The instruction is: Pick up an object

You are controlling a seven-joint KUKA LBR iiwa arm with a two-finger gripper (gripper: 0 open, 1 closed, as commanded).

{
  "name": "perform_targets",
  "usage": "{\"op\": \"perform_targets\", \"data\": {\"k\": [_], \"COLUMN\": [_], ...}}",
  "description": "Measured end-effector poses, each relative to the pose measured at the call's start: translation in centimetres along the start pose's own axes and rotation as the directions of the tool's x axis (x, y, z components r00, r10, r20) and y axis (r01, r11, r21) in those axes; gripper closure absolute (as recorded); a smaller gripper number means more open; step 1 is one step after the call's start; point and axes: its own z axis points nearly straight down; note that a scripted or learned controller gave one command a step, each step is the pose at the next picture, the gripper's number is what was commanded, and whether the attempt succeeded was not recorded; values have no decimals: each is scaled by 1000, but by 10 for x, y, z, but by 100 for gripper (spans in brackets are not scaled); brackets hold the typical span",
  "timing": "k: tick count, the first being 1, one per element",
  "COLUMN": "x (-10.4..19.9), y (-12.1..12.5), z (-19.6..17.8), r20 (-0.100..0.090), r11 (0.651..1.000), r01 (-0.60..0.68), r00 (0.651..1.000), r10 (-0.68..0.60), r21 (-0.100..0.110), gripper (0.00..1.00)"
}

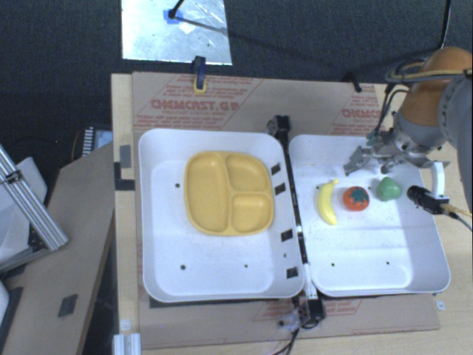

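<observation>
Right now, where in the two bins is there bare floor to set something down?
Right bin: the whole near half is bare, below the banana, tomato and green fruit. That fruit row is crowded, with the gripper just above it. Left bin: bare strips surround the yellow tray, widest along the near edge.

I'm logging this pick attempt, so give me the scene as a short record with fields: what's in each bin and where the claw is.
left bin: yellow divided tray
right bin: banana, red tomato, green fruit, in a row
claw: over the right bin's far side, above the row
held: nothing visibly between the fingers
arm: enters from the right
</observation>
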Motion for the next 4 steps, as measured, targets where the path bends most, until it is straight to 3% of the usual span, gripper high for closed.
{"op": "perform_targets", "data": {"k": [1, 3, 4], "x": [-1, -3, -3], "y": [1, 5, 6], "z": [-14, -145, -156], "r20": [2, 3, 2], "r11": [1000, 1000, 1000], "r01": [1, 1, 2], "r00": [1000, 1000, 1000], "r10": [-1, -1, -2], "r21": [-6, -10, -6], "gripper": [100, 100, 100]}}
